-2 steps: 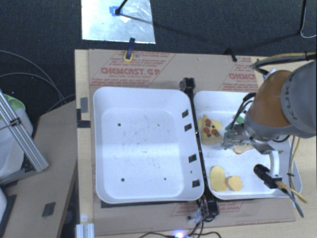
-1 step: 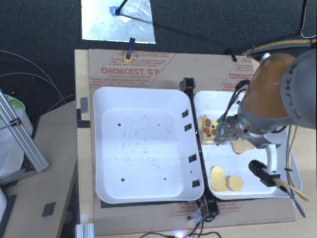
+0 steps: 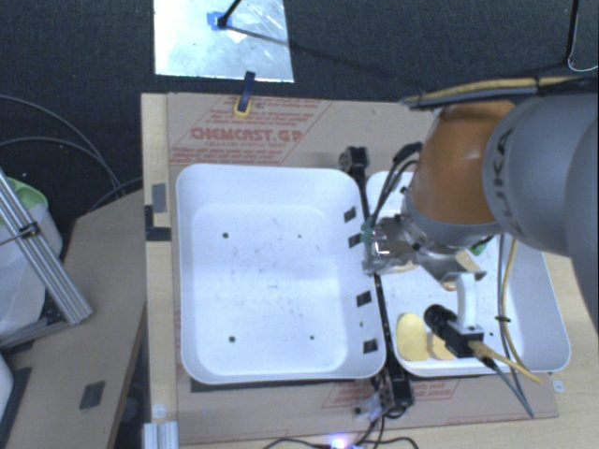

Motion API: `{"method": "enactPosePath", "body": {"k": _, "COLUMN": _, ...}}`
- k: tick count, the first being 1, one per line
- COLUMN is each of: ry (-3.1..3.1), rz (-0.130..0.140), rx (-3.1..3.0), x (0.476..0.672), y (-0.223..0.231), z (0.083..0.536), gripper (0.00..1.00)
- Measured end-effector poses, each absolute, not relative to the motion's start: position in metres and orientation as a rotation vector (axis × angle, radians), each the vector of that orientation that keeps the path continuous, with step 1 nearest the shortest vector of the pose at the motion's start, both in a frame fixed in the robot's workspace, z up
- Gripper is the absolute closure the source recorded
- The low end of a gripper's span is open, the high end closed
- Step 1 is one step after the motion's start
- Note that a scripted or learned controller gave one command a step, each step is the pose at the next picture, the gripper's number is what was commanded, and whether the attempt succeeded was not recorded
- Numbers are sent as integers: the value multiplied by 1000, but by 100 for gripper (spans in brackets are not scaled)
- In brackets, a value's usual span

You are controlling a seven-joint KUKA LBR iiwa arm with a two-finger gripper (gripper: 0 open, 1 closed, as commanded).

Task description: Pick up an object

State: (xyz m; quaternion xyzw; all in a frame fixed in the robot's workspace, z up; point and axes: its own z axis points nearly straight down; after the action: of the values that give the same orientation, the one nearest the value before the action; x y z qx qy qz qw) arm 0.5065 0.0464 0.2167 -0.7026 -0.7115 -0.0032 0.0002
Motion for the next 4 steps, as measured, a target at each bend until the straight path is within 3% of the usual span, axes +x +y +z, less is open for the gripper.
{"method": "enactPosePath", "body": {"k": 1, "ry": -2227, "rz": -14, "rx": -2228, "x": 488, "y": 10, "z": 308, "gripper": 100}}
{"method": "enactPosePath", "body": {"k": 2, "ry": -2234, "rz": -13, "rx": -2215, "x": 488, "y": 47, "z": 368, "gripper": 100}}
{"method": "enactPosePath", "body": {"k": 3, "ry": -2233, "rz": -11, "rx": -2214, "x": 487, "y": 81, "z": 411, "gripper": 100}}
{"method": "enactPosePath", "body": {"k": 4, "ry": -2235, "rz": -9, "rx": -2214, "x": 488, "y": 79, "z": 421, "gripper": 100}}
